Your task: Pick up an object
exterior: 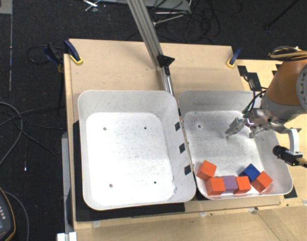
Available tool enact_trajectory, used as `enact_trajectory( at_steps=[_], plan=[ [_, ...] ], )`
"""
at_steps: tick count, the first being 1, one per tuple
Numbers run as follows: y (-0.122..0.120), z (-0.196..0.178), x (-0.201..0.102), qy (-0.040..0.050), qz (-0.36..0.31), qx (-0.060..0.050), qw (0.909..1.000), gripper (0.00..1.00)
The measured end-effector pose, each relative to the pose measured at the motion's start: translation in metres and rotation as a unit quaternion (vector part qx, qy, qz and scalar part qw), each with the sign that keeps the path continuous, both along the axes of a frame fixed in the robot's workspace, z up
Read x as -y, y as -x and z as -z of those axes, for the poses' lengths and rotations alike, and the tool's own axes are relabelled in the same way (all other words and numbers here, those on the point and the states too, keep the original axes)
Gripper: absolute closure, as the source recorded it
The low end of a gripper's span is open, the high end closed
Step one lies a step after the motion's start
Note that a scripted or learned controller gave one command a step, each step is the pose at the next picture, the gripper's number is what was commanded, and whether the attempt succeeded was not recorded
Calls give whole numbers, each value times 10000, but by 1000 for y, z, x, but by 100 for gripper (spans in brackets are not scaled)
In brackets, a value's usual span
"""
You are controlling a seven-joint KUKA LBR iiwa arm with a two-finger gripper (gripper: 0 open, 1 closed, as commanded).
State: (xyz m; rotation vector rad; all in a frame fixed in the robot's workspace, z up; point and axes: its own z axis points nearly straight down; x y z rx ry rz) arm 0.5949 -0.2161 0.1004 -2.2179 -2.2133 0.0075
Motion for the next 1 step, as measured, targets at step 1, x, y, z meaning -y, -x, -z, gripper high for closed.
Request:
enact_trajectory(
  at_steps=[1],
  plan=[
    [-63,5,8,25,-33,82,10000,0]
  ],
)
